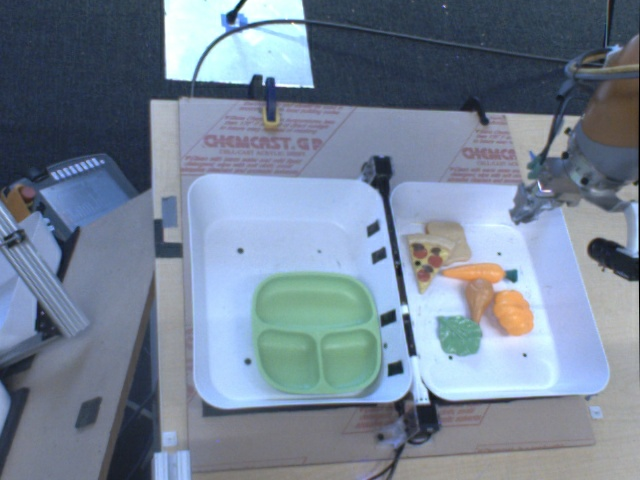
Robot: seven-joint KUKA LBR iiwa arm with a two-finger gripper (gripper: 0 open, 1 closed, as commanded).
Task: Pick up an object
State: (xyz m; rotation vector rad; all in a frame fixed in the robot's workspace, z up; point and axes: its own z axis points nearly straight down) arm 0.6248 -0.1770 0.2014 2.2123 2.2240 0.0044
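Note:
The right bin [560, 368] holds a pizza slice [428, 259], a tan cracker-like piece [447, 233], an orange carrot [476, 272], a small orange cone-shaped piece [479, 297], an orange pumpkin-like lump [513, 311] and a green leafy piece [460, 334]. My gripper [527, 208] hovers over the bin's far right corner, up and to the right of the food items, with nothing visible between its fingers. The arm's grey wrist with its orange band [612, 118] comes in from the upper right.
The left bin [215, 258] holds a green three-compartment plate [317, 332]. A black clip divider [385, 238] runs between the bins. A cable [400, 36] arcs across the dark floor behind the bench. A grey table with equipment [60, 238] stands at the left.

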